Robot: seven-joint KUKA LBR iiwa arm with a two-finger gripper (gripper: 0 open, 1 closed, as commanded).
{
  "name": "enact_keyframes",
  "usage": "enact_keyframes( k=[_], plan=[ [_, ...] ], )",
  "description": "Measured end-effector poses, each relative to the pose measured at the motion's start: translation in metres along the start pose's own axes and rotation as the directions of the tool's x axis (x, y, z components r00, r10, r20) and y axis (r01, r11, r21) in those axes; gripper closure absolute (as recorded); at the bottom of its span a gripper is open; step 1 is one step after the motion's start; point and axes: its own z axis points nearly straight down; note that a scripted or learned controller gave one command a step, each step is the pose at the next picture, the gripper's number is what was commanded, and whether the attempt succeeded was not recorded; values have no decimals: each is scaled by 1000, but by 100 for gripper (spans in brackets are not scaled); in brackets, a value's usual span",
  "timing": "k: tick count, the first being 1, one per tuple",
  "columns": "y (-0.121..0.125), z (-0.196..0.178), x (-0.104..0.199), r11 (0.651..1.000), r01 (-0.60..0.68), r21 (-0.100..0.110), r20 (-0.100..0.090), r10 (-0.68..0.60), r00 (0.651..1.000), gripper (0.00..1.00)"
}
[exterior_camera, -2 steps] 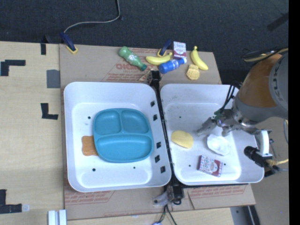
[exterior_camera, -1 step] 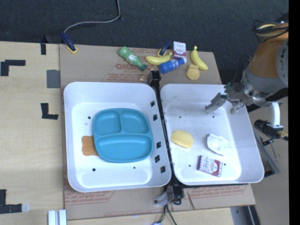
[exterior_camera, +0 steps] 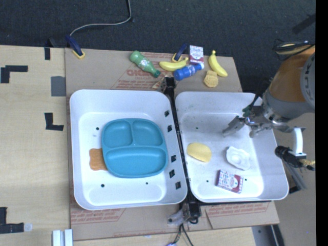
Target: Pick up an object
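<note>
In the right bin [exterior_camera: 205, 104], near its right edge, the gripper [exterior_camera: 244, 128] hangs with its fingers spread wide and nothing between them. Below it a white piece [exterior_camera: 239, 157] lies toward the right wall, a yellow lump [exterior_camera: 199, 151] near the left wall, and a red carton [exterior_camera: 229, 181] by the front edge. The left bin [exterior_camera: 84, 104] holds a blue plate [exterior_camera: 134, 147], with an orange slice [exterior_camera: 96, 159] touching its left side.

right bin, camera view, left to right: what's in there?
Yellow lemon-shaped piece → small red carton → white crumpled object. The gripper hovers above these, toward the far right side, with nothing between its fingers.
</note>
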Motion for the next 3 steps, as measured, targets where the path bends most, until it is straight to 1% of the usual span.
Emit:
enact_keyframes(
  k=[1,2,3],
  plan=[
    [2,51,18,1000,0,1,-1,0,1000,0],
    [88,29,84,1000,3,-3,-1,-3,1000,0],
    [40,-27,118,1000,2,-2,-1,-2,1000,0]
  ],
)
